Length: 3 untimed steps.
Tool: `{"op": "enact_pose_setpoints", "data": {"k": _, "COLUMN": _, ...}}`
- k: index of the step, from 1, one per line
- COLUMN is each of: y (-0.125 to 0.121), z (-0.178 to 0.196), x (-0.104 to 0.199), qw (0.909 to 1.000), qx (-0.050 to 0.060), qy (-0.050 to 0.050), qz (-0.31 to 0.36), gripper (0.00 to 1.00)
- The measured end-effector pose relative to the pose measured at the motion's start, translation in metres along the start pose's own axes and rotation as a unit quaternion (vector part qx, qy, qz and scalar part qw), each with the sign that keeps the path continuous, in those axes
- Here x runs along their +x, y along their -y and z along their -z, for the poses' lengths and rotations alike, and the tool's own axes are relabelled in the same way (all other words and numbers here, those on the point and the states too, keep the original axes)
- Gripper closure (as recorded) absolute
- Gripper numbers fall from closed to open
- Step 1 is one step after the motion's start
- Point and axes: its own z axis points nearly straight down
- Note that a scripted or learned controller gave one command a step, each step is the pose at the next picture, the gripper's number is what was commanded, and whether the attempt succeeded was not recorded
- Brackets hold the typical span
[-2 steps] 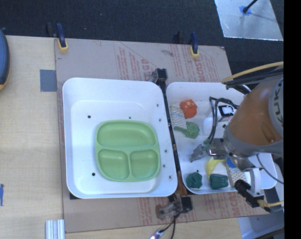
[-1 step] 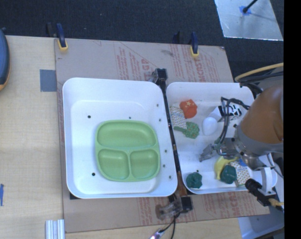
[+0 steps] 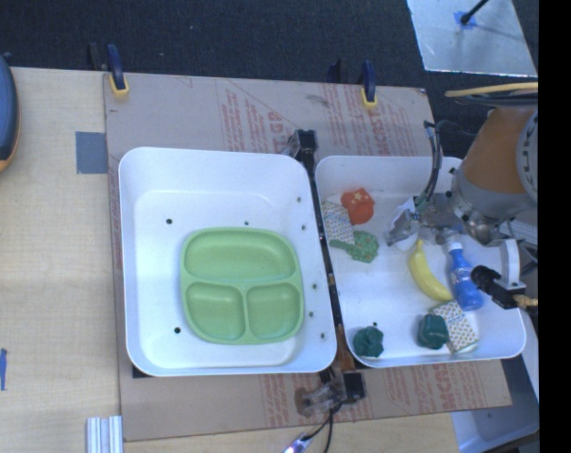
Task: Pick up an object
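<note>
**Gripper above banana, right bin: grasp not yet made**

Left bin point(image 3: 143, 253): holds a green tray point(image 3: 240, 284), three compartments, lying flat in the middle. Nothing else in it worth a pick.

Right bin point(image 3: 379, 173): all the small stuff. Going left to right: a patterned pouch point(image 3: 336, 223) against the left wall with a green leafy toy point(image 3: 361, 246) just beside it; a red toy point(image 3: 358, 205) above those; a dark green lump point(image 3: 368, 341) near the front wall; a banana point(image 3: 427, 272) mid-bin; a teal block point(image 3: 432, 330) touching a checked packet point(image 3: 461, 329) at the front right; a blue bottle point(image 3: 464, 281) just right of the banana.

Gripper point(image 3: 410, 223) sits over the upper middle of the right bin, arm point(image 3: 497, 163) coming in from the right. Grey finger parts visible, nothing seen between them. Whether the jaws stand open or closed: cannot tell, too blurred.

Key relation: banana is the nearest thing, lying just below and slightly right of the gripper tip, its top end almost under it. Long axis runs near-vertical in the view, slightly tilted toward lower right. Bottle lies roughly parallel, close alongside, so crowding on that side.

Judgement: likely target is the banana; jaws would best close across its short width, i.e. left-right in the view. Risk: catching the bottle too, or the banana rolling off.
</note>
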Motion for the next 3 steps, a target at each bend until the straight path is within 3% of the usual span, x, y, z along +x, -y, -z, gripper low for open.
{"op": "enact_pose_setpoints", "data": {"k": 1, "y": 0.053, "z": -0.002, "x": 0.01, "qw": 1.0, "qx": 0.008, "qy": -0.003, "qz": -0.001, "gripper": 0.0}}
{"op": "enact_pose_setpoints", "data": {"k": 2, "y": 0.05, "z": 0.009, "x": 0.008, "qw": 1.0, "qx": 0.006, "qy": -0.002, "qz": 0.0, "gripper": 1.0}}
{"op": "enact_pose_setpoints", "data": {"k": 3, "y": 0.014, "z": -0.002, "x": 0.073, "qw": 1.0, "qx": 0.004, "qy": -0.002, "qz": 0.003, "gripper": 1.0}}
